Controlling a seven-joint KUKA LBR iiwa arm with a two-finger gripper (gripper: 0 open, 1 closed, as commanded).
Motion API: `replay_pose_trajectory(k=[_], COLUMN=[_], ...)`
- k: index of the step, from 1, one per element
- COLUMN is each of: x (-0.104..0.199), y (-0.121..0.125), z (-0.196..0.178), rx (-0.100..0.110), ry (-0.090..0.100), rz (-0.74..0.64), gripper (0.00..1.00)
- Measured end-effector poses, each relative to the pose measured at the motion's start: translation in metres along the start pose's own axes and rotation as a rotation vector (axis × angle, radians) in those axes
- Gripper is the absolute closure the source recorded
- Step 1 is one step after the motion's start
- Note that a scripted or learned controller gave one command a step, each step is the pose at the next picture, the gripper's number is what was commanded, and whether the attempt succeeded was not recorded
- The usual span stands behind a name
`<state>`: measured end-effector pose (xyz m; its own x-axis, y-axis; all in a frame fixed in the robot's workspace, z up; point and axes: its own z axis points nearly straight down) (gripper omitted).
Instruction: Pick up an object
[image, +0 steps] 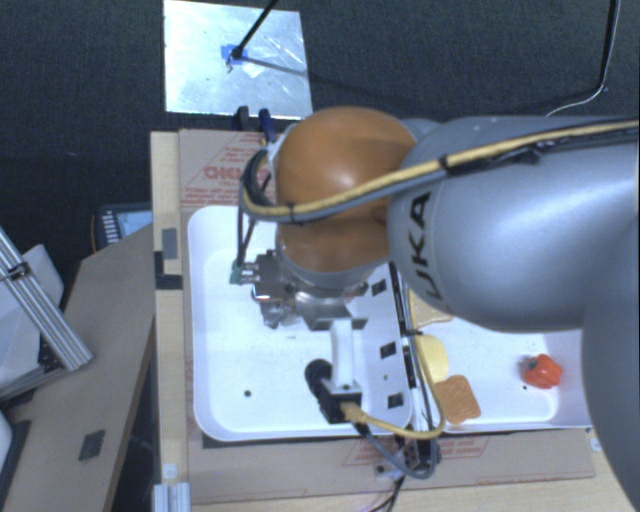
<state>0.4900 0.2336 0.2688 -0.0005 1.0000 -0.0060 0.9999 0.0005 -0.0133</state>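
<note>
Camera view is dominated by the grey arm, which reaches in from the right and covers much of the right half. Its orange band bulges over the far middle of the scene, with a yellow cable running along it.

Below the band the wrist ends in the tool, which points down over the far left part of the white bin. It sits close above the bin floor, and I cannot tell whether it is released or clenched. Nothing can be seen grasped in it.

The bin rests on a cardboard sheet with red print, which lies on the pale desk. Far of the cardboard a shiny foil sheet lies on dark cloth. At the left edge a metal rail runs at a slant.

Three small things lie on the white floor to the right of the tool, all well apart from it and toward the near rim. The arm hides the divide between the bins, so I cannot tell which one they sit in.
- A yellow piece shows partly from under the arm.
- A tan piece lies just near of it.
- A red piece lies farther right, alone.

A tiny dark speck sits on the floor near left.
</note>
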Motion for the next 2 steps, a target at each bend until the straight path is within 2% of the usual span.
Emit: replay_pose_trajectory(k=[1,2], x=[-0.001,-0.001], y=[0.026,0.033], z=[-0.175,-0.273], rx=[-0.032,-0.026], ry=[0.014,0.012], rz=[-0.002,-0.004], gripper=[1.0,1.0])
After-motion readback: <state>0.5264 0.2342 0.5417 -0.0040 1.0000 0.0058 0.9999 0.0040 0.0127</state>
